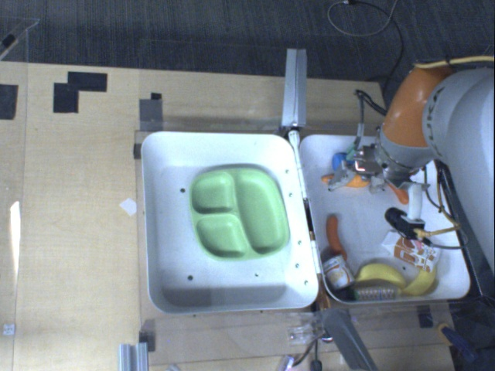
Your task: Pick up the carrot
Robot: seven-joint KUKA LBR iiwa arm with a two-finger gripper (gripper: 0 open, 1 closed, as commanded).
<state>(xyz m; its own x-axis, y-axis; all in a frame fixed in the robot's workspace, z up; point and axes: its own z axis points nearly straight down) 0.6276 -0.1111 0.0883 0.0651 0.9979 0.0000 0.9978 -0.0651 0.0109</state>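
— Two white bins sit side by side on the bench; the left bin [155,230] holds a green divided tray [236,211], and the right bin [460,284] holds all the loose clutter; where is the carrot?

— An orange piece I take for the carrot [354,181] lies near the back of the right bin, close to its inner wall; the gripper [370,163] is low over it, right at its upper edge, beside a small blue object [339,161].

— Does it have the thing?

— I cannot tell how the jaws stand; the wrist hardware blocks them, and nothing orange visibly sits between them, so I would not call it held.

— Why reach from that angle?

— My guess: the arm comes in from the right, so it leans across the bin to get there; the orange-banded wrist hangs above the bin's far corner.

— Anything to confuse it?

— Possibly; a reddish sausage-shaped item [333,234] lies along the inner wall nearer the front, well apart from the carrot; a banana [396,276] rests at the front edge.
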